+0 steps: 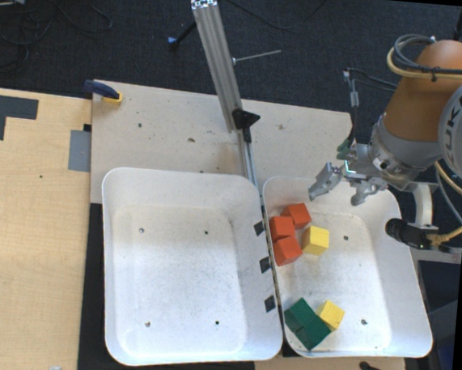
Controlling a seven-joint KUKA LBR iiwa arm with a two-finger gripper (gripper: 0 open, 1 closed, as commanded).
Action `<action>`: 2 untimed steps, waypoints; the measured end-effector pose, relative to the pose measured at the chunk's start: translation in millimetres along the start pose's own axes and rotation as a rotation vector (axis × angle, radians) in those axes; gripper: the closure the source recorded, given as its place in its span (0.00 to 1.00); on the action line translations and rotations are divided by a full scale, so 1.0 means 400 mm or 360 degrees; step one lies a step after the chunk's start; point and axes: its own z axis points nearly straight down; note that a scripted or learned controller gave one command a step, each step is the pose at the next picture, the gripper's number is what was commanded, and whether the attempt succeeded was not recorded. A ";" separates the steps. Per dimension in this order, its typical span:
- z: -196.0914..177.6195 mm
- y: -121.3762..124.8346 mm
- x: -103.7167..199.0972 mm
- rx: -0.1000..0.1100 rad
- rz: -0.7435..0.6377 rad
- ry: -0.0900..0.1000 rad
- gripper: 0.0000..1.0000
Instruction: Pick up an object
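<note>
Pincer point(345, 185) spread wide, nothing in it – hovering over right bin point(397, 318). Yellow cube point(317, 240) prob light, rigid – grab opposite flat faces.

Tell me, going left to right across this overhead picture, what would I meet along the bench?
Blue clamp → left white bin → orange blocks → yellow block → gripper, open above the right bin.

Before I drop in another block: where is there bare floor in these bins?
The left bin is bare throughout. In the right bin, the right half is free; orange blocks, yellow blocks and green blocks crowd its left wall.
</note>
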 end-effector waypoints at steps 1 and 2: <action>-0.007 0.002 0.000 -0.0007 0.0000 -0.0001 0.00; 0.139 0.024 0.006 0.0001 -0.0003 0.0000 0.00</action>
